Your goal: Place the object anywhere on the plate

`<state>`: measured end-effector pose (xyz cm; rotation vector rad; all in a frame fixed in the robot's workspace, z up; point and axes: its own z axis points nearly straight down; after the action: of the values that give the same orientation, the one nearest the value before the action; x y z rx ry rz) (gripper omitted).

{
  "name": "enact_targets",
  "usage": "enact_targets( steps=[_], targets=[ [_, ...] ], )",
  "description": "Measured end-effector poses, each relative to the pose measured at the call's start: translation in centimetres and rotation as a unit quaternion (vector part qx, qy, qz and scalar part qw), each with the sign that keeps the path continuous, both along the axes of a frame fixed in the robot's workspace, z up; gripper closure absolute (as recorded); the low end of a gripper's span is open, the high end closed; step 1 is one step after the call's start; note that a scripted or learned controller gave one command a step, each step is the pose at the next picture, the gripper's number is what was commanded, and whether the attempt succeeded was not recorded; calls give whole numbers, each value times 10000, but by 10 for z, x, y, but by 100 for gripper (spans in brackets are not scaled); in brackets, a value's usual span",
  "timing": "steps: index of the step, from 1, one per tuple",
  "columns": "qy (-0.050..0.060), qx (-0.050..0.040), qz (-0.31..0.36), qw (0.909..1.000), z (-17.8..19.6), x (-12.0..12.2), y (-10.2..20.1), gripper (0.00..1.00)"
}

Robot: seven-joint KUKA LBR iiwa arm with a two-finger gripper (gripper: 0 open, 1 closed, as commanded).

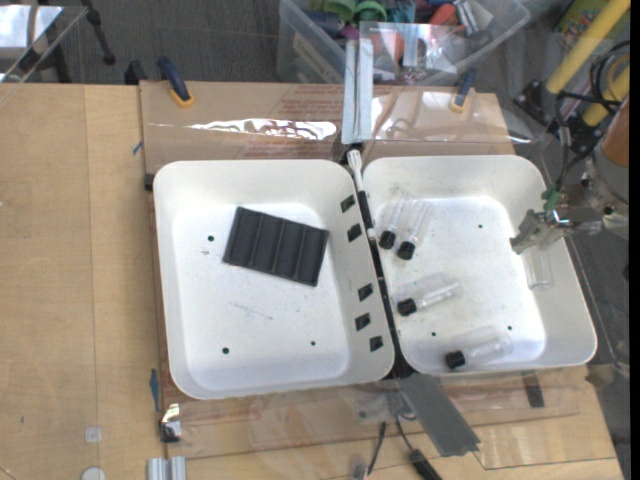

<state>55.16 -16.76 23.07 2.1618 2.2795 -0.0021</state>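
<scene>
The pincer [537, 236], grip state unclear, hangs at the right bin [560, 338] edge; no readable writing.

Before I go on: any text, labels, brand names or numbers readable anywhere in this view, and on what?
None can be read.
Cardboard sheet behind the bins: faint reddish printing, too blurred to read.
Black ribbed plate in the left bin: no marking seen.
Clear vials with black caps in the right bin: no labels seen.
Clear tub of toys at the top: packaging too small to read.
</scene>
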Motion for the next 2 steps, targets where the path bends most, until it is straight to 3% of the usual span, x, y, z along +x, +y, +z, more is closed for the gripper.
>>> enact_targets(
  steps=[1, 2],
  targets=[
    [-18, 2, 689, 9976, -136, -7, -38, 100],
    [-68, -12, 467, 9989, -140, -12, 23, 100]
  ],
)
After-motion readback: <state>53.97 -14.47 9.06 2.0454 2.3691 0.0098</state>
